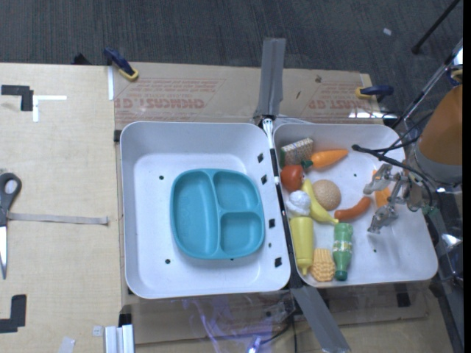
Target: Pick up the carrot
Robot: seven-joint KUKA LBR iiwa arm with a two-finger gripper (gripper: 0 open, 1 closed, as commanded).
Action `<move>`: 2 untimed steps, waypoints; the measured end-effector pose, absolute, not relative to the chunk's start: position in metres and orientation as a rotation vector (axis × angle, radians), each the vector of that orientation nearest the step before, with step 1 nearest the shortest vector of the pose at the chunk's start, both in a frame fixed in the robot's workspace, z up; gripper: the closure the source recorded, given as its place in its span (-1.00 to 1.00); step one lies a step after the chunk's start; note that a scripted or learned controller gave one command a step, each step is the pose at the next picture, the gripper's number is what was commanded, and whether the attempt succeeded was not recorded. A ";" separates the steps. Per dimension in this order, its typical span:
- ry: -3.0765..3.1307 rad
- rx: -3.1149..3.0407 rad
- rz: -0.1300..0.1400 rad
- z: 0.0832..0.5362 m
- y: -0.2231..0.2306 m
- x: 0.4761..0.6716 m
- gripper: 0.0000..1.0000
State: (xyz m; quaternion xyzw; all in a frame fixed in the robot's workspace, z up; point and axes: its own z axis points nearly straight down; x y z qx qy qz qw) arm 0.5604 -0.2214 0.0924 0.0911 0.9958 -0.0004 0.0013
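Note:
The carrot (pixel 329 157) is orange with a pointed end and lies near the back of the right bin (pixel 401 259), beside a brown brush-like piece (pixel 297 151). My gripper (pixel 379 197) hangs over the right side of that bin, to the right of the carrot and nearer the front, apart from it. Its fingers (pixel 380 220) stand open. A small orange bit (pixel 381 190) shows between them; I cannot tell what it is or whether it is touched.
The right bin also holds a tomato (pixel 292 176), a tan bun (pixel 327 194), a sausage (pixel 353 209), a banana (pixel 315 206), a yellow bottle (pixel 302 240), a corn cob (pixel 322 264) and a green bottle (pixel 342 249). A teal divided plate (pixel 218 213) lies in the left bin (pixel 147 197).

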 end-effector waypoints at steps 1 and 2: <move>3.120 0.279 -0.004 0.104 -0.221 0.563 1.00; 3.121 0.279 -0.004 0.104 -0.220 0.563 -1.00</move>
